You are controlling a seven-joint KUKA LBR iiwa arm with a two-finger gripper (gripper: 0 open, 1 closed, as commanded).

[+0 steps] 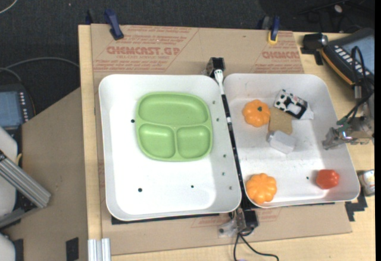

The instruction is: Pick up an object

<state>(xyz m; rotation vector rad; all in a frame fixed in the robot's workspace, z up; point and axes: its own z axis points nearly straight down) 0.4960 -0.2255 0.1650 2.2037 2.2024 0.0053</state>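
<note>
Two shallow white bins sit side by side on the bench. The left bin (119,152) holds a green divided plate (174,126), its long axis running from 9 to 3 o'clock, with the single large compartment toward 12 and the two small ones toward 6.

The right bin (297,177) carries the loose things. A small orange pumpkin (256,113) lies at the bin's 10 o'clock, and a second orange pumpkin (262,187) rests against the front wall at 7 o'clock. A black-and-white patterned block (290,103) sits toward 12 o'clock, its long axis tilted from 10 to 4 o'clock. Just below it lies a tan block (281,123), touching a pale grey block (281,142) at its 6 o'clock. A red tomato-like ball (327,179) lies at the bin's 5 o'clock corner.

The gripper (340,134) is at the bin's right rim, at 3 o'clock. Whether its tips are apart or together cannot be told. Nothing is seen between them. The red ball lies near the gripper at its 6 o'clock, apart from it; the grey block lies toward its 9 o'clock, well apart.
</note>
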